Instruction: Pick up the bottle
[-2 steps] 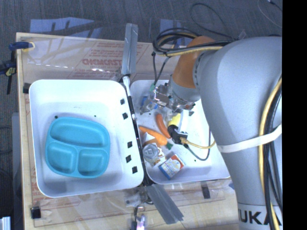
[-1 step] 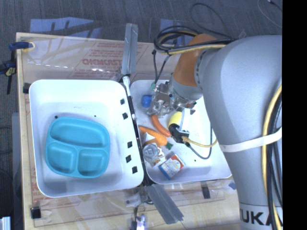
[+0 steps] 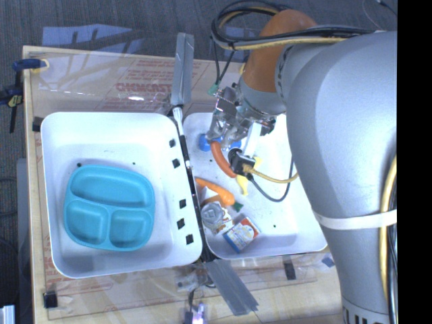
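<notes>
Near the right bin's (image 3: 307, 238) far-left corner, gripper (image 3: 226, 137) above bottle (image 3: 204, 142), finger state unclear.

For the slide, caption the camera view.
End effector low over right bin's clutter; blue tray in left bin.

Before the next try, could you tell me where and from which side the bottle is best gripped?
Probably across the middle of the clear bottle, from straight above: it lies beside the right bin's left wall, with an orange piece and a carton close around.
</notes>
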You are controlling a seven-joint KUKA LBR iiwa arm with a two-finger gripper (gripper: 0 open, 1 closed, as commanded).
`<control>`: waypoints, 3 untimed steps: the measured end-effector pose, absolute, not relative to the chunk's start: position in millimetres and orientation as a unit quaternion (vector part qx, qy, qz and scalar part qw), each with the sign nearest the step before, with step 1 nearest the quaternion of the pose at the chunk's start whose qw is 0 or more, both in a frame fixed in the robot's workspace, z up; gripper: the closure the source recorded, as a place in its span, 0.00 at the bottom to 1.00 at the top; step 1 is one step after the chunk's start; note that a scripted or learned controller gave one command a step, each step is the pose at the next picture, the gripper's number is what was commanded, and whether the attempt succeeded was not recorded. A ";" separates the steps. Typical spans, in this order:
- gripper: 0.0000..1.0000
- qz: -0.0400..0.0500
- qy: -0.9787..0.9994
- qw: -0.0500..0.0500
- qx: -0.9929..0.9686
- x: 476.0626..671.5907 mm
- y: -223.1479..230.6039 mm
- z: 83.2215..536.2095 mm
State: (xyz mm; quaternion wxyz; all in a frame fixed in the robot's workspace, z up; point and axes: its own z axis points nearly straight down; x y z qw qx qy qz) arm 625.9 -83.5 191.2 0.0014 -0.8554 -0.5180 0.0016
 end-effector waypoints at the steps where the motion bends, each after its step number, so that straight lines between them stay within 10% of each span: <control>1: 1.00 0.003 -0.547 0.002 -0.837 593.5 -15.5 238.2; 2: 1.00 0.003 -0.516 0.002 -0.857 569.8 -99.8 218.0; 3: 1.00 0.003 -0.535 0.001 -0.845 602.0 -17.6 189.4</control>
